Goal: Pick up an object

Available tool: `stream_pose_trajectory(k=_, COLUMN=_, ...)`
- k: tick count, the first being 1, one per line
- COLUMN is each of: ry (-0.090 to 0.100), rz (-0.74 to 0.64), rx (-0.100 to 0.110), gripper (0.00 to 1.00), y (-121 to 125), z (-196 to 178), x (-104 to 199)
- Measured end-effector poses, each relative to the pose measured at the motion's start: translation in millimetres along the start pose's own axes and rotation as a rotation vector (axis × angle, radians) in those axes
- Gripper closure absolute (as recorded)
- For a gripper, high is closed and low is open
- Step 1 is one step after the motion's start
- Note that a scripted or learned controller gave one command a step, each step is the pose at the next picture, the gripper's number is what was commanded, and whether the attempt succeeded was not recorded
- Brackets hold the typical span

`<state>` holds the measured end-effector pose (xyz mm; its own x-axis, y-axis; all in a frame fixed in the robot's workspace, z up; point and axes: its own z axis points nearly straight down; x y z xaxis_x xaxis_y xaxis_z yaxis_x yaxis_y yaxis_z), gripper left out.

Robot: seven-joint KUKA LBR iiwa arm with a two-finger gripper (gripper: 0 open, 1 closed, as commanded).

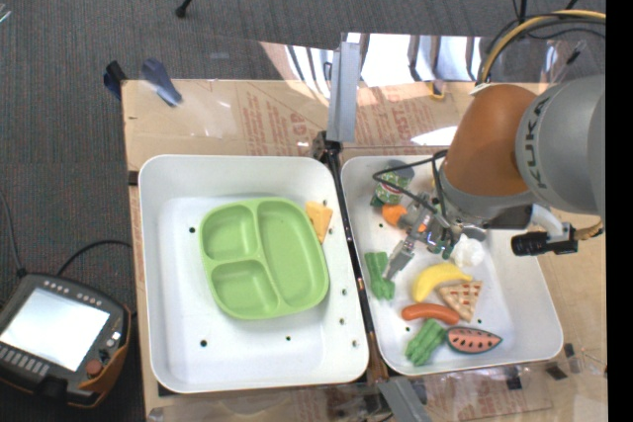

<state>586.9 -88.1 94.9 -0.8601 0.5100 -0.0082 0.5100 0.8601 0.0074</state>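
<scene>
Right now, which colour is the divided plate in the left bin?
Light green; the divided plate shows best in the camera view.

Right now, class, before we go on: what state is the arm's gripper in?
Gripper: low over the right bin, among the toy food beside the banana; whether it is open, shut or holding anything cannot be told.

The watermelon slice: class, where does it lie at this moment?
In the camera view, the watermelon slice lies in the right-hand bin, near its front right corner, just below the pizza slice and right of the hot dog.
</scene>
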Motion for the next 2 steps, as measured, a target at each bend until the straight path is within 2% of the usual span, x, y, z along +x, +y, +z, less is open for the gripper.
stream_pose_trajectory(k=1, ry=0.027, rz=-0.203, rx=0.013, gripper=0.0, y=28.8, z=2.7, x=-38.0)
stream_pose_trajectory(k=2, ry=0.03, rz=-0.132, rx=0.013, gripper=0.0, y=26.8, z=3.3, x=-39.6)
